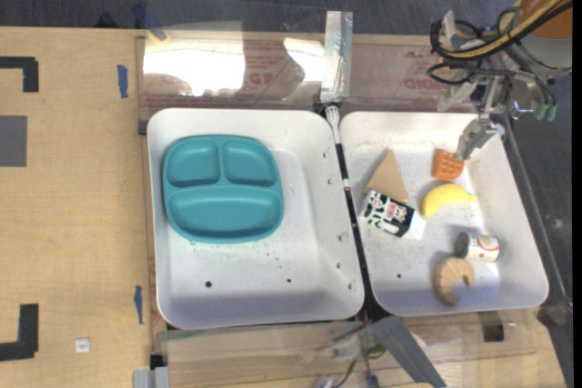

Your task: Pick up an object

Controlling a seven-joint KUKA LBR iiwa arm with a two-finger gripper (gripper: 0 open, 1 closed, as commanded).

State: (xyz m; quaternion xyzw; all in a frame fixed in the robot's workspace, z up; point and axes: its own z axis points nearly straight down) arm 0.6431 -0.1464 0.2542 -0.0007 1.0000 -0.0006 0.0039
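The right bin [523,223] holds several small things. Near its back lies an orange ridged block [446,164], with a yellow banana [447,198] just in front of it. A tan wedge [389,173] and a black-and-white packet [389,214] sit toward the bin's left side. A small white piece with red marks [485,247] and a tan wooden piece [449,279] rest near the front. My gripper [467,147] hangs over the back right of this bin, just right of and above the orange block. I see nothing held in it.
The left bin [309,268] carries a teal divided plate [223,188]. A clear plastic wall [273,59] with a taped metal post [336,50] stands behind the bins. Cables [473,36] loop above the wrist. Bare wooden bench [64,223] lies to the left.
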